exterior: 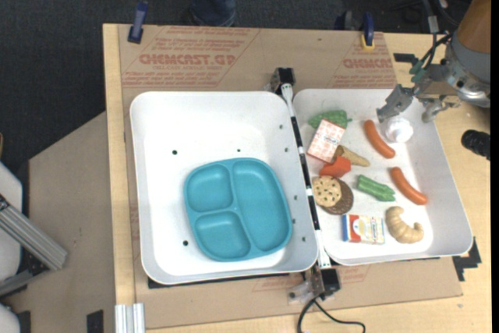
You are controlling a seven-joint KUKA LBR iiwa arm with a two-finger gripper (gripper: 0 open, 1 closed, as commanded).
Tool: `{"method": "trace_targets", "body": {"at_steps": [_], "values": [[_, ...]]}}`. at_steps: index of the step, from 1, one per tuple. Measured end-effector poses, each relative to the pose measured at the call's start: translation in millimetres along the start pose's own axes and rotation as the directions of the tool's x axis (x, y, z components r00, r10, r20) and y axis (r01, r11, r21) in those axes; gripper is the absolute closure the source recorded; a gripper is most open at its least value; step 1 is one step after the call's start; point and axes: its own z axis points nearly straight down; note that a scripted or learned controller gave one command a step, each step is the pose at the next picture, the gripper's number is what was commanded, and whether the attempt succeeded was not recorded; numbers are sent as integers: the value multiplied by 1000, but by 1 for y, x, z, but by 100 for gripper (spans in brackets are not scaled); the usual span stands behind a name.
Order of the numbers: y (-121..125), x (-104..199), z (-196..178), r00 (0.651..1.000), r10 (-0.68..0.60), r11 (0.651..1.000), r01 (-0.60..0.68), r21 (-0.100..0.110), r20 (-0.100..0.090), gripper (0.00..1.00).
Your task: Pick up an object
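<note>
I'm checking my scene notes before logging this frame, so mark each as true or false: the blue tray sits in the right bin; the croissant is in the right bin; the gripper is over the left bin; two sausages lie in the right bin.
1. The blue tray sits in the right bin. False: it is in the left bin.
2. The croissant is in the right bin. True.
3. The gripper is over the left bin. False: it is over the right bin's far edge.
4. Two sausages lie in the right bin. True.
</note>
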Motion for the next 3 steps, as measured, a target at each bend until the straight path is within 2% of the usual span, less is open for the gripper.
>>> {"method": "trace_targets", "body": {"at_steps": [1, 2, 3], "values": [[55, -22, 92, 1000, -1, 1000, 1, 3, 0, 0], [49, -33, 132, 1000, -1, 1000, 1, -5, 1, 0], [-3, -41, 161, 1000, 3, 1000, -3, 8, -3, 0]]}}
